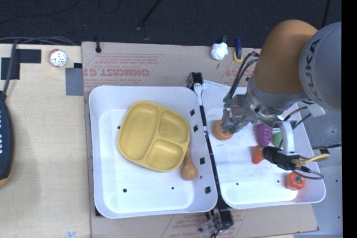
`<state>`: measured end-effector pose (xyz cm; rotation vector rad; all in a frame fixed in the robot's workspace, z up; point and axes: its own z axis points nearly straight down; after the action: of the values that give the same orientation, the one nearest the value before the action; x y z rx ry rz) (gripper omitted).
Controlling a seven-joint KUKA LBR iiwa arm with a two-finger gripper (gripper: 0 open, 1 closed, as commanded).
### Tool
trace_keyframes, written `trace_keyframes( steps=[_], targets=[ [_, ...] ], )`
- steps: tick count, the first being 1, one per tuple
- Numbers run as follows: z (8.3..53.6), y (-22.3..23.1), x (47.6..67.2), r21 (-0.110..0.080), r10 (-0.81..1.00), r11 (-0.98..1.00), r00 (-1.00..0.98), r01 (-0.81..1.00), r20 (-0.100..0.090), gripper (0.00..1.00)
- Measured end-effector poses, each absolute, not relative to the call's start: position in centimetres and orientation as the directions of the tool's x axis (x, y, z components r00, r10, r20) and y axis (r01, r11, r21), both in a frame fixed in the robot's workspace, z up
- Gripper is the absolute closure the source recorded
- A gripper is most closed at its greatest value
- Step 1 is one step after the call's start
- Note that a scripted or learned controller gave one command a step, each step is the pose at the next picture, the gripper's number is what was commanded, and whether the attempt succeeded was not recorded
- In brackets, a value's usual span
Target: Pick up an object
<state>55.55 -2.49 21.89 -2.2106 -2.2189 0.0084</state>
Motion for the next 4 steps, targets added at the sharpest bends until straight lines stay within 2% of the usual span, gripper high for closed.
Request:
trace_keyframes(
  steps=[1, 2, 3, 4],
  targets=[
    [29.9, 2.4, 55.9, 0.005, 1.000, 0.005, -0.005, 1.000, 0.003, 1.00],
    [27.2, 8.4, 53.3, -0.006, 1.000, 0.004, -0.004, 1.000, 0.001, 1.00],
    [35.4, 2.4, 51.2, 0.005, 1.000, -0.005, 0.005, 1.000, -0.001, 1.00],
    [29.6, 6.1, 54.2, -0.007, 1.000, 0.002, -0.002, 1.000, 0.000, 1.00]
  ],
)
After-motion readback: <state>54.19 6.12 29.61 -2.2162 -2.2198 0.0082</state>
